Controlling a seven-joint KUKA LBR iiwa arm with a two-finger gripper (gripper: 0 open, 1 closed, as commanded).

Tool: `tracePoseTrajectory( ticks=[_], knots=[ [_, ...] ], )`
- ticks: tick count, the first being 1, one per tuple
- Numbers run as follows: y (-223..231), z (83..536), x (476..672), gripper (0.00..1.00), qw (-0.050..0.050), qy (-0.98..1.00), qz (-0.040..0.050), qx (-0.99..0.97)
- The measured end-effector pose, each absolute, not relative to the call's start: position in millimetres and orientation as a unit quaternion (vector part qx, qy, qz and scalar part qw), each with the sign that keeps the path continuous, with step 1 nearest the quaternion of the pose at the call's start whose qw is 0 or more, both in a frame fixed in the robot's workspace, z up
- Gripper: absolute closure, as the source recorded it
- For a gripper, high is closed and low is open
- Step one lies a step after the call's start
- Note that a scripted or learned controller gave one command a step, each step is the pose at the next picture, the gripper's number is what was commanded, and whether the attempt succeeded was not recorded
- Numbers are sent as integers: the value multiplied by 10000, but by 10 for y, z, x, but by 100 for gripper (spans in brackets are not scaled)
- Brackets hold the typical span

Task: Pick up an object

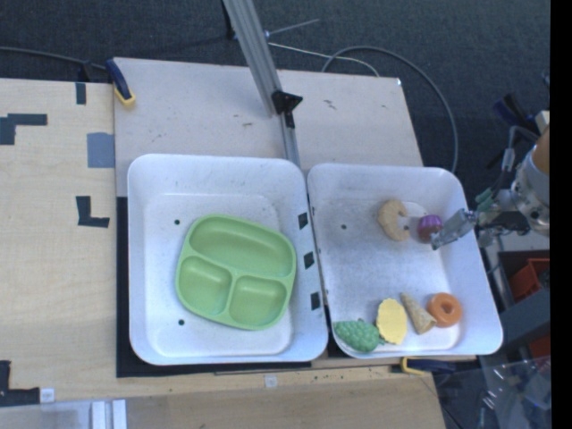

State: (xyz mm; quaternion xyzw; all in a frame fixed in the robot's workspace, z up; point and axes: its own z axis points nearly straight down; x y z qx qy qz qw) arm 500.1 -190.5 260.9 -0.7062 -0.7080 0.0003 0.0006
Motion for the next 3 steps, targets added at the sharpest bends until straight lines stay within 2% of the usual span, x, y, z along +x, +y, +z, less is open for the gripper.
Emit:
tracePoseTrajectory(
  ticks=[1, 3],
  knots=[
    [-1906, 2609, 5001, 0, 6, -7079, 3, -7063],
    [-1906, 1328, 4932, 0, 39, -7072, 22, -7070]
  ],
)
